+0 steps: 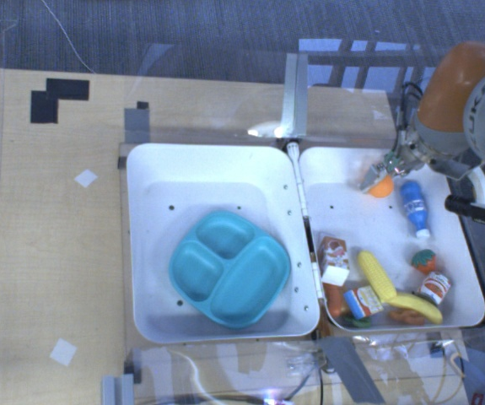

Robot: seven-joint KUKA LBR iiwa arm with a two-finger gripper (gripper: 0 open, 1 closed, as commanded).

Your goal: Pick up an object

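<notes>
banana (417, 306) in front — pincer (383, 174) at orange piece (380, 187)

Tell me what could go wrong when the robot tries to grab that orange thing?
The end effector sits at the small orange object, close to the right bin's far wall. A grip this close to the edge might slip and knock the object against the wall. The blue bottle lies right beside it, so the arm could bump it and send it rolling. The pile of toy food in the near corner looks safely out of the way.
</notes>
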